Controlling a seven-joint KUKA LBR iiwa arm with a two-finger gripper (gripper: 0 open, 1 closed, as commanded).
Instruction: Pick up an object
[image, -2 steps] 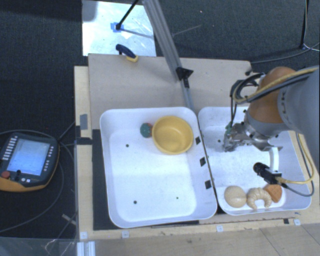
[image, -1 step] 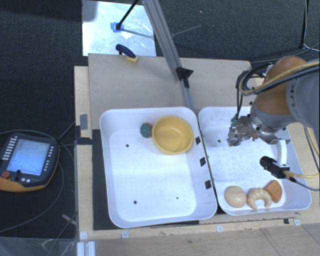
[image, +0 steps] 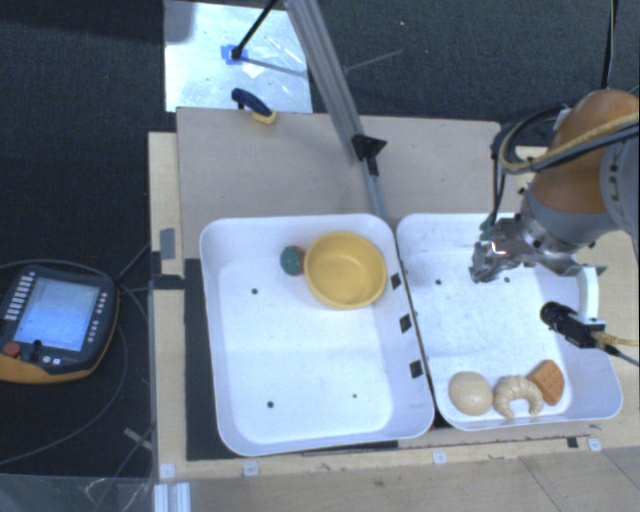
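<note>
Camera view, looking down at a slant on two shallow white bins set side by side on a bench. Left bin (image: 240, 400): yellow bowl (image: 345, 270) upright near the far right corner, with a small green ball (image: 291, 260) touching its left side. Right bin (image: 600, 400): three food-shaped objects in a row along the near edge, namely a pale round bun (image: 470, 393), a croissant (image: 518, 395) just beside it, and an orange-brown wedge (image: 547, 380) against the croissant, nearest the near right corner. Gripper (image: 490, 262) over the far part of the right bin, toward its left side, well apart from the row of three objects; nothing seen between the fingers; opening of the jaws impossible to tell at this size and angle. Grey arm with orange band (image: 590, 125) reaching in from the right. Off the bench at left, a handheld control pendant (image: 55, 320) on the dark floor.
</note>
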